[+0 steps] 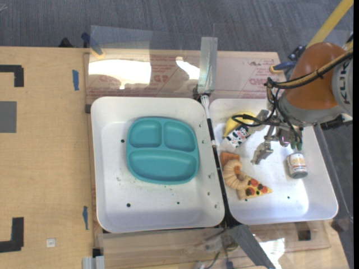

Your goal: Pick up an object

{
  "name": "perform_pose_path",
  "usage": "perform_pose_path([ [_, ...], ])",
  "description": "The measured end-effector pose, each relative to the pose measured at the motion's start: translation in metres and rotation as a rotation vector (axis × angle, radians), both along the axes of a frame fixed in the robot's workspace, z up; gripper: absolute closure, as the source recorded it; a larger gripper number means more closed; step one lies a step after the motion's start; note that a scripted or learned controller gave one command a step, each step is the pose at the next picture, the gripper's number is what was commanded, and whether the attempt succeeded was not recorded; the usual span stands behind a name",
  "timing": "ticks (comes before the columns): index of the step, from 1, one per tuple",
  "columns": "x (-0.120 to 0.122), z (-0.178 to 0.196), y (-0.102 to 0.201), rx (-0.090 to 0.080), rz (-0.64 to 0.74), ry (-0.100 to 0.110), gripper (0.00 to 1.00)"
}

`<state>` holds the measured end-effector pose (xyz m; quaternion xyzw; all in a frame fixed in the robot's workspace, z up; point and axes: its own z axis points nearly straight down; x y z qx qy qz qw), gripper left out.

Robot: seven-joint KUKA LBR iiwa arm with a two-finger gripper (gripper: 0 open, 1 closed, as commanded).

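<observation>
In the right bin [314, 206] lie a yellow toy with a black-and-white patch [238, 129], a brown pastry [230, 165], a pizza-slice toy [253, 189] and a small tin can [297, 165]. My gripper [277, 147] hangs over the bin's upper middle, between the yellow toy and the can. It is open; one finger [261, 152] points down-left and nothing sits between the fingers. The can stands just below and right of the gripper, apart from it.
The left bin [106, 200] holds a teal divided plate [162, 150]. A raised rim [213, 150] separates the two bins. Cables and the orange wrist band [314, 74] stand above the right bin's far edge. A wooden board [39, 150] lies to the left.
</observation>
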<state>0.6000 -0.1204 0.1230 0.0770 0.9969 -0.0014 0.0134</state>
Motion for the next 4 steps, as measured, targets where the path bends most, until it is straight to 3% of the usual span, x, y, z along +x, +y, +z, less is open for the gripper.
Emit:
perform_pose_path([
  [1,0.005,0.015,-0.001,-0.005,0.000,-0.019,1.00],
  [2,0.011,0.064,0.049,0.013,-0.513,0.015,1.00],
  [3,-0.002,0.072,0.084,0.022,-1.240,0.017,1.00],
  [4,-0.046,0.061,0.139,0.023,-1.636,0.021,1.00],
])
